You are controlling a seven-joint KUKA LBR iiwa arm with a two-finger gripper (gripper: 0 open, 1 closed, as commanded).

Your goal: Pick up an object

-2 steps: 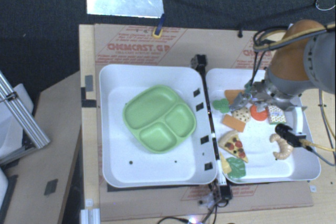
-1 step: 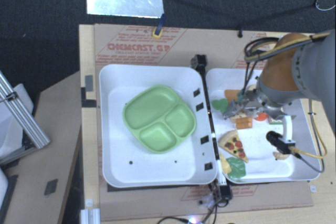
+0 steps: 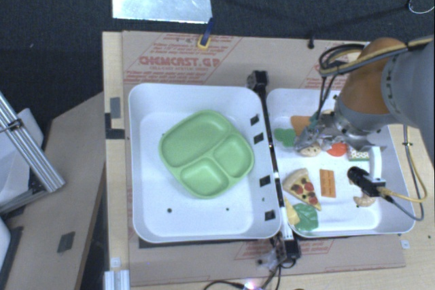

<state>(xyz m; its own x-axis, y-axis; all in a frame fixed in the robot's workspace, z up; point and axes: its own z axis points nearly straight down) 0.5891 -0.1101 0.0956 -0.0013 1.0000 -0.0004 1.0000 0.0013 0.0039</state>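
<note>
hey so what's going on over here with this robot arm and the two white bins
A grey KUKA arm reaches in from the right, with its gripper low in the right bin, among toy food near its far left corner. Around it lie a pizza slice, an orange wafer-like strip, a green leafy piece and other small items. Whether it has grasped anything is unclear. The left bin holds a green divided plate, untouched.

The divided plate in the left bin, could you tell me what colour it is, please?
Light green all over; the divided plate shows clearly in the camera view.
</note>
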